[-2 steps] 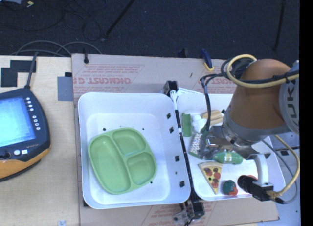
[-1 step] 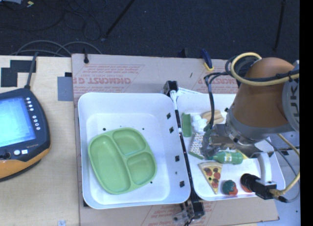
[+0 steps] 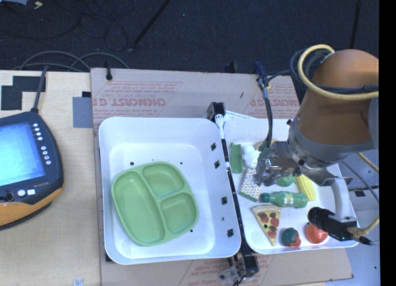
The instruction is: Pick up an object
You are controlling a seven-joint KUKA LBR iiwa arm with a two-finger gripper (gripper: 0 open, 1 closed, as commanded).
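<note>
On the table [image 3: 68,241], 2 white bins sit side by side. Left bin [image 3: 117,136] holds a green divided plate [image 3: 154,201]. Arm [image 3: 337,108] comes in from the right and hangs over the right bin [image 3: 247,241]. Tool [image 3: 269,170] is low among the toys there; can't tell its opening or whether it has anything. Below it: green bottle [image 3: 286,200] on its side, yellow corn [image 3: 305,186] just beside, pizza slice [image 3: 268,220], green stick [image 3: 236,157] near the divider, red tomato [image 3: 315,234] by the front rim.

Green bottle [image 3: 284,200] on its side, right bin [image 3: 260,244]
</note>
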